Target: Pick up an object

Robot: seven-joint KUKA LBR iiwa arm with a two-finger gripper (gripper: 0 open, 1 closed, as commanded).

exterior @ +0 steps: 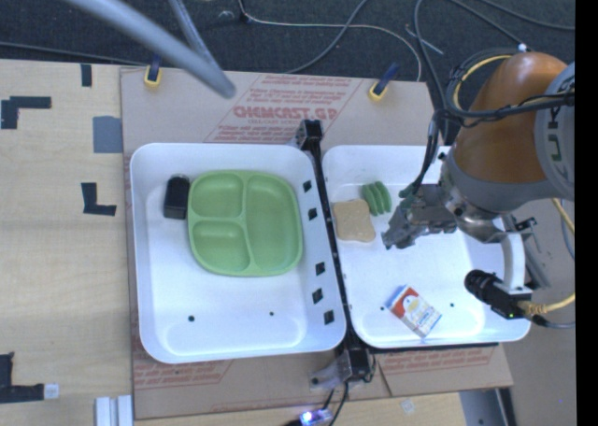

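In the right bin (pixel 448 321) lie a tan bread-like slice (pixel 354 220), a small green ridged piece (pixel 377 197) just behind it, and a red-and-white packet (pixel 412 310) near the front wall. My gripper (pixel 400 232) hangs over the right bin, just right of the tan slice, with nothing seen between its fingers. The grey wrist and orange band (pixel 509 125) rise behind it to the right. In the left bin (pixel 159 303) rests a green divided plate (pixel 246 222) with a small black block (pixel 176 197) at its left edge.
Cardboard (pixel 280 102) lies under both bins, with yellow clips at its far corners. Black cables (pixel 392 13) trail across the dark floor behind. A grey pole (pixel 121 13) crosses the upper left. A black divider strip (pixel 322 228) runs between the bins.
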